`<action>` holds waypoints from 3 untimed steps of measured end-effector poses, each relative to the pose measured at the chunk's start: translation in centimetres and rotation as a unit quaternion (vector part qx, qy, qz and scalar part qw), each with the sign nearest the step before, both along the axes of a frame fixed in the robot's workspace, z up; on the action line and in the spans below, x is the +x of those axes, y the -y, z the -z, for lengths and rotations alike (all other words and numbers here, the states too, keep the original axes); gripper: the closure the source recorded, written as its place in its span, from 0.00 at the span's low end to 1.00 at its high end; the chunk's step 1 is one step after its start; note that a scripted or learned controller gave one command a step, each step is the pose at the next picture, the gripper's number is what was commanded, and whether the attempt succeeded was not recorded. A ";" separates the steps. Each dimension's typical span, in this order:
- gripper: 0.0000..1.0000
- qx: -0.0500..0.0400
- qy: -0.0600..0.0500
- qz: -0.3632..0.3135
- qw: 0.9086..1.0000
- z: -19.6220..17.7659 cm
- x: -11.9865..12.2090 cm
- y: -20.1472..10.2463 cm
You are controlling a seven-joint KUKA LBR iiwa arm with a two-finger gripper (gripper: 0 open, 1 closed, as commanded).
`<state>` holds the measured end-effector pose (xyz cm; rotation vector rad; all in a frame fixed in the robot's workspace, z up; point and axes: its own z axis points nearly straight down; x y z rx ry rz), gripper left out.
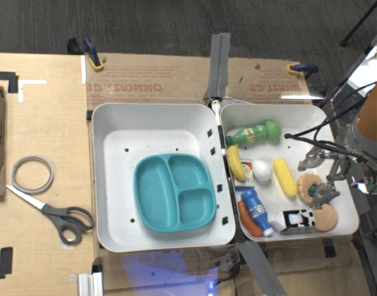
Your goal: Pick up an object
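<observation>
The right bin [336, 113] holds several toy foods: a green bottle [256, 133], a banana [236, 162], a white egg [261, 170], a corn cob [284, 176], a blue bottle [256, 209], a red sausage [248, 222], a black-and-white block [297, 219], a tan round cookie [324, 218] and a tan bagel [304, 187]. My gripper [319, 177] hangs low at the bin's right side, just over the bagel. It is open, one finger toward the back and one toward the front, with nothing held between them.
The left bin [114, 128] carries a teal divided plate [176, 192]. On the bench to the left lie scissors [58, 214] and a tape roll [32, 173]. Black cables [311, 134] trail over the right bin's back right corner.
</observation>
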<state>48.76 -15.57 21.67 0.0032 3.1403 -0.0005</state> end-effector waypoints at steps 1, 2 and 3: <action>0.00 0.000 0.001 0.019 1.000 12.5 2.9 -1.8; 0.00 0.000 0.001 0.026 1.000 12.4 6.7 -2.5; 1.00 -0.001 0.003 0.025 1.000 11.4 6.9 -2.6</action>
